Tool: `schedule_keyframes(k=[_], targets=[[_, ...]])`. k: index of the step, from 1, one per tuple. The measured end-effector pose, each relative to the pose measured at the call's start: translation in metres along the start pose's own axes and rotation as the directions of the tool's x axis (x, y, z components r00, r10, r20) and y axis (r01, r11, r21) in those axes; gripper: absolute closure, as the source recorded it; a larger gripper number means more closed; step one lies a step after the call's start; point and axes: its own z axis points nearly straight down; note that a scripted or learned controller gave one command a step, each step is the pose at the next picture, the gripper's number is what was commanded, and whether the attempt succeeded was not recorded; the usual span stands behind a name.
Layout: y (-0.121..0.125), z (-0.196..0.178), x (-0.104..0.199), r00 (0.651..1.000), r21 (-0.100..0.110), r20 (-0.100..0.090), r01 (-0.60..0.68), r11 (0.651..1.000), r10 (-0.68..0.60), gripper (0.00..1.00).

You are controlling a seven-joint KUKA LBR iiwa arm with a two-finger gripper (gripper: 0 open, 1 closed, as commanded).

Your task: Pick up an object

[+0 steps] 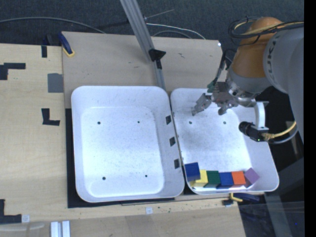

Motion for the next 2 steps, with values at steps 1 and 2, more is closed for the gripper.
schedule_keyframes(k=[1, 2], targets=[[-0.033, 0.034, -0.059, 1.0, 0.005, 0.004, -0.007, 1.0, 0.007, 0.0], [-0.05, 0.053, -0.097, 1.0, 0.003, 0.003, -0.004, 1.0, 0.004, 0.0]])
